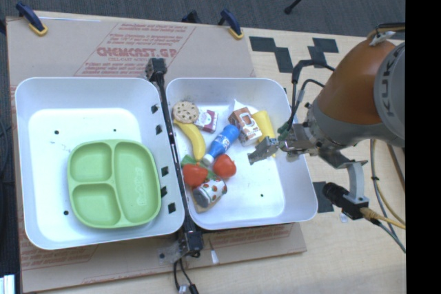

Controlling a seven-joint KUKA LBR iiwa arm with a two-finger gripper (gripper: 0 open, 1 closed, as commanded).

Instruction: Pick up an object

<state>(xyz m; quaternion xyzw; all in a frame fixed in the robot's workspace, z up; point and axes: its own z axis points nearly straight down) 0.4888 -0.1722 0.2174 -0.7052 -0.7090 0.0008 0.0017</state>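
The right bin (295, 191) holds several toy foods: a cookie (185, 111), a banana (192, 138), a blue bottle (221, 142), a red strawberry (224, 166), a tomato (195, 174), a small jar (209, 193), a pink packet (207, 120), a brown carton (245, 126) and a yellow block (264, 123). My gripper (263, 150) hangs at the bin's right side, just below the brown carton and yellow block. I see nothing clearly between its fingers.
The left bin (41, 100) holds a green divided plate (114, 183). A cardboard sheet (131, 48) lies behind the bins, held by blue clamps (231, 23). The arm's orange band (358, 82) and cables sit to the right.
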